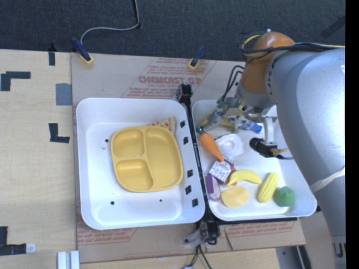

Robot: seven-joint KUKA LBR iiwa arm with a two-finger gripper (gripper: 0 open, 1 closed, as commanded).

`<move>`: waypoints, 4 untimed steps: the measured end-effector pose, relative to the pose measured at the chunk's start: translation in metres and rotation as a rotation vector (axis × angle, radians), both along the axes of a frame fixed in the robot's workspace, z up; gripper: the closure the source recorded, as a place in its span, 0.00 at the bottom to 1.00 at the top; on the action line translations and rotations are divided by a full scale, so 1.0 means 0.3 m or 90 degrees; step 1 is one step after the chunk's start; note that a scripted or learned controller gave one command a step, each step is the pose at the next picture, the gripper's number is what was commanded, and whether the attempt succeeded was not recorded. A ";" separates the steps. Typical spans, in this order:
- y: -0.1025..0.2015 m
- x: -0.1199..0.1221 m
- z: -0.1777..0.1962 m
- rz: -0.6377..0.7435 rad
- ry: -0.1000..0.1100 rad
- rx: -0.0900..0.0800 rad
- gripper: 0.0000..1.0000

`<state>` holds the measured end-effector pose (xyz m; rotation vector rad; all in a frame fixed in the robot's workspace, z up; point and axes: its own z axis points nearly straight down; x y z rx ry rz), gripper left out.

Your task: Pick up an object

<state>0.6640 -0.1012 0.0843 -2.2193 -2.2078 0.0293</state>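
My gripper (pixel 223 118) hangs low over the far left part of the right bin (pixel 297 209), below the orange wrist band. Just in front of it lie an orange carrot (pixel 210 145) and a white cup-like piece (pixel 230 145). Nearer the front of that bin are a purple packet (pixel 219 172), a banana (pixel 244 176), a round yellow piece (pixel 234 196), a corn cob (pixel 268 186) and a green ball-like item (pixel 285 196). Nothing shows held under the gripper.
The left bin (pixel 90 167) holds a yellow divided plate (pixel 147 157) with a tan, sandwich-like slice (pixel 166 123) behind it. A small blue item (pixel 256 128) lies by the arm. The black divider (pixel 193 150) runs between the bins. The grey arm covers the right bin's right side.
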 end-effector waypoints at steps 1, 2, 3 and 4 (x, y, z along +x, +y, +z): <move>0.001 0.001 0.032 0.002 -0.001 -0.001 1.00; 0.001 0.000 0.031 0.001 0.000 -0.002 0.00; 0.001 0.000 0.063 0.002 0.000 -0.003 1.00; 0.001 0.000 0.063 0.002 0.000 -0.003 0.00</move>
